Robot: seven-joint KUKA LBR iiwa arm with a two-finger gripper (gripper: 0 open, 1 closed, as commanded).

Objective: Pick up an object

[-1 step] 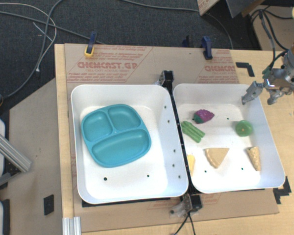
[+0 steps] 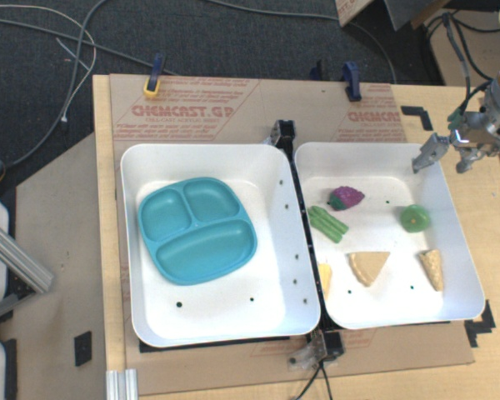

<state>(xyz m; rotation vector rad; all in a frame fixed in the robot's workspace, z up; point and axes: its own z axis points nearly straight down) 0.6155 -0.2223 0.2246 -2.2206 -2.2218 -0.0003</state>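
Gripper (image 2: 444, 152) — jaws apart, nothing held — above right bin's (image 2: 459, 248) far rim. Risk: rim struck on descent, green ball (image 2: 415, 217) rolled away.

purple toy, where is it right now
The purple toy lies in the right bin, near its upper left, just above the green pod and left of the green ball.
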